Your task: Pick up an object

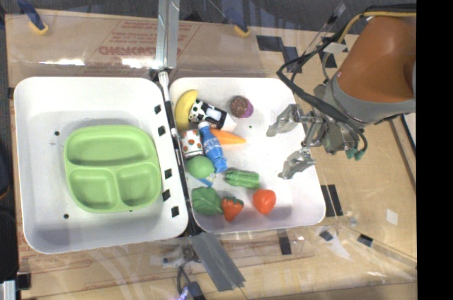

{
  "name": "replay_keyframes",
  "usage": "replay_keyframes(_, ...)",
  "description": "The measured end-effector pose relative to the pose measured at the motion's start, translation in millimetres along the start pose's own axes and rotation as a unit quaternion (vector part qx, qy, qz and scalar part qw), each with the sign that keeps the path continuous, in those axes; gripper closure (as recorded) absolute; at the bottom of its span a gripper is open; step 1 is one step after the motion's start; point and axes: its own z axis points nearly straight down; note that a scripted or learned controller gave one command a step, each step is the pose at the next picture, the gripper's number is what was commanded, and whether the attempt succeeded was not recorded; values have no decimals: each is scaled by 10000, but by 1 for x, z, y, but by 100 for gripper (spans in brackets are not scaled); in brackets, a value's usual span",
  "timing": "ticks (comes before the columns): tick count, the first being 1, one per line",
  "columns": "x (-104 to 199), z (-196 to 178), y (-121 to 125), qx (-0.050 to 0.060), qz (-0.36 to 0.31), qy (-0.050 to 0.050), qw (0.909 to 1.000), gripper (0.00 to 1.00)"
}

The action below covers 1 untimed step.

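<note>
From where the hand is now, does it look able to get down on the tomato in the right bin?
Probably yes. The hand hovers open over bare floor of the right bin, and the tomato lies apart from the strawberry and cucumber, nothing between.

**One fixed camera looks down over the bench**

Mounted above, it views both white bins at a slant from moderate height. The gripper sits right of centre, the arm entering from the frame's right behind it.
</note>
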Motion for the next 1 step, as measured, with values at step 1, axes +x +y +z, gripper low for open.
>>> replay_keyframes(1, -48, 113, 28, -22, -335, 42, 9994, 0)
